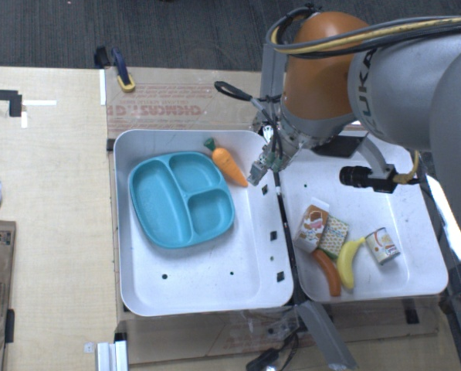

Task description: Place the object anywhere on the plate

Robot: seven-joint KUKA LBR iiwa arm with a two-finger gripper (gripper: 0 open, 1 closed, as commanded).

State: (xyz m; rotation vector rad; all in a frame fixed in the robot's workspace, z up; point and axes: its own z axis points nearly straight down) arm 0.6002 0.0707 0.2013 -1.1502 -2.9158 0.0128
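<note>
Nothing sits on your blue plate yet: the carrot lies in the left bin, touching the plate's upper right rim, with the gripper just beside its tip, grip state unreadable, so grasp and placement remain.

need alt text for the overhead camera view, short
A toy carrot lies in the left white bin, touching the upper right edge of a blue divided plate, with the grey arm's gripper just right of it. The right white bin holds a banana, a small can and a snack packet.
</note>
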